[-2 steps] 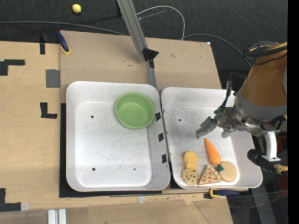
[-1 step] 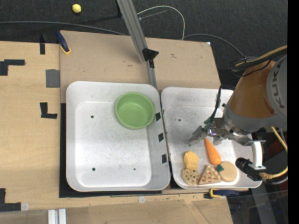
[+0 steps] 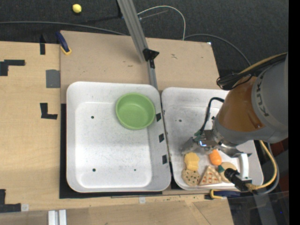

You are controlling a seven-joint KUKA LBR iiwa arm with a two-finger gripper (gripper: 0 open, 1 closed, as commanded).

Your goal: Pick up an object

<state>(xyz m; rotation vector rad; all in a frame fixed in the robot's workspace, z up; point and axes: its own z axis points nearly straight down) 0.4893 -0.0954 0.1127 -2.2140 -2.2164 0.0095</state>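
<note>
Tool [image 3: 202, 141], its grip impossible to tell, hangs over a round orange piece [image 3: 214, 158] and triangular pizza slice [image 3: 210, 176].

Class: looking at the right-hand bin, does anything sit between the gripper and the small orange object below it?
Nothing visible does. The gripper hangs just above-left of the small orange carrot-like toy; the yellow block lies beside it.

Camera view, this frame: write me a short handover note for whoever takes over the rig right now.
Pincer: low in the right bin, above the food pieces; its state can't be read from here.
Things: yellow piece, orange piece, round cookie and pizza slice clustered at the right bin's near edge. Green bowl in the left bin, upper right.
Done: no object visibly picked.
Left: grasp one piece and lift.
</note>
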